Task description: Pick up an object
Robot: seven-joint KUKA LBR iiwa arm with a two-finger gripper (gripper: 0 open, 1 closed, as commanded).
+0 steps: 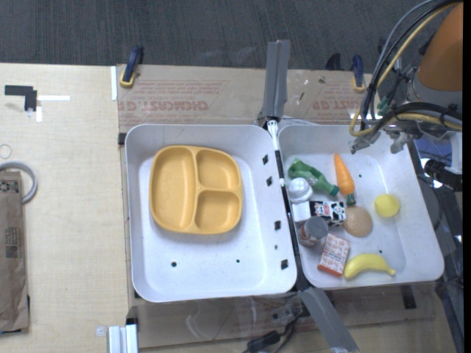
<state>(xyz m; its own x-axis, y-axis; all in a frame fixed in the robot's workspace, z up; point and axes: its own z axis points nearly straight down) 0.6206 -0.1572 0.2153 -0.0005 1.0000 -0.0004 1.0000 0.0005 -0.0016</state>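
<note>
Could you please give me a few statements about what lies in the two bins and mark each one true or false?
1. The yellow tray lies in the left bin. True.
2. The banana lies in the left bin. False: it lies in the right bin, near its front edge.
3. The carrot lies beside the green item. True.
4. The lemon rests on the tray. False: it sits on the right bin's floor.
5. The tray has three compartments. True.
</note>
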